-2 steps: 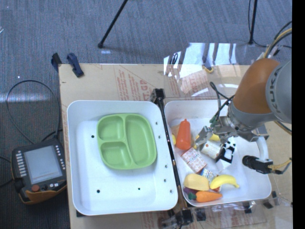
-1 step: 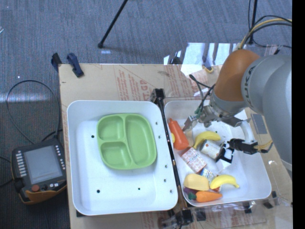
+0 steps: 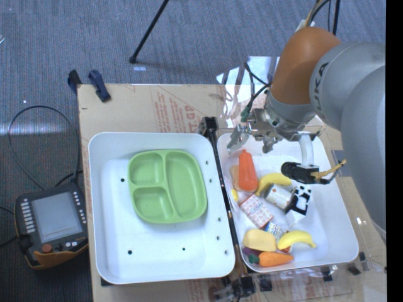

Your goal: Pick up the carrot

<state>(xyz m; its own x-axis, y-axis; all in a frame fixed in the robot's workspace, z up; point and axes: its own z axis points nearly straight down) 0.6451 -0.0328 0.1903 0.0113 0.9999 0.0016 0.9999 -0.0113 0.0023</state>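
Note:
Two orange pieces lie in the right bin (image 3: 343, 231). A tapered orange carrot-like piece (image 3: 247, 170) rests near the bin's upper left, its narrow end pointing away from me. A smaller carrot (image 3: 276, 259) with a green end lies against the front wall. My gripper (image 3: 250, 143) hangs just beyond the narrow tip of the tapered piece. Its fingers (image 3: 235, 139) are spread open with nothing between them. I cannot tell how high it hangs above that piece.
Around the tapered piece lie a banana (image 3: 275, 181), a can (image 3: 279, 195), a pink box (image 3: 255, 211), a yellow block (image 3: 259, 239) and a second banana (image 3: 296, 239). The left bin (image 3: 107, 231) holds a green divided plate (image 3: 168, 186). A teach pendant (image 3: 53, 222) sits off the bench.

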